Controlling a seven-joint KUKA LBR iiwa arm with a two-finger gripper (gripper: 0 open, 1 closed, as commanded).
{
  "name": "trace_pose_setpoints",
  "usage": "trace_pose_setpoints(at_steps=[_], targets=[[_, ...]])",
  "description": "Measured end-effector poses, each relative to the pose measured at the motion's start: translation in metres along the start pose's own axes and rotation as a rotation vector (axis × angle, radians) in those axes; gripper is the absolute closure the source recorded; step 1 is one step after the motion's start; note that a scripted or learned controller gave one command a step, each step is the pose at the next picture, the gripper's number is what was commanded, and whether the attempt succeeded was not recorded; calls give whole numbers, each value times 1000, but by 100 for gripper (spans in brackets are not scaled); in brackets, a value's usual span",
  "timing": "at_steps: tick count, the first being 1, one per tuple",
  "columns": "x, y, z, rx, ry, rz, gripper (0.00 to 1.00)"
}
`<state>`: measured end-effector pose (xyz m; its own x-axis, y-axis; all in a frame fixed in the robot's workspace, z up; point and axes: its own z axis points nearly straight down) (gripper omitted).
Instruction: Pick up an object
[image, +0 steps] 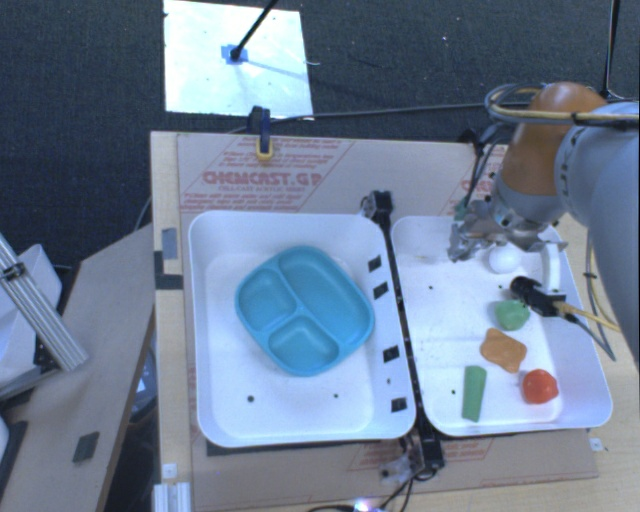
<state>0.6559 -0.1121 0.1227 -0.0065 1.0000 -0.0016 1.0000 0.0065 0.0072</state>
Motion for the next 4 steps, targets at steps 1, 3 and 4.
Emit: trace_pose_setpoints(at_steps=[1,3,4], targets=[[-4,-8,-53,3,1,6,100],[-13,0,-127,3,1,3,100],[43,-2,-118,6,2,-2,100]])
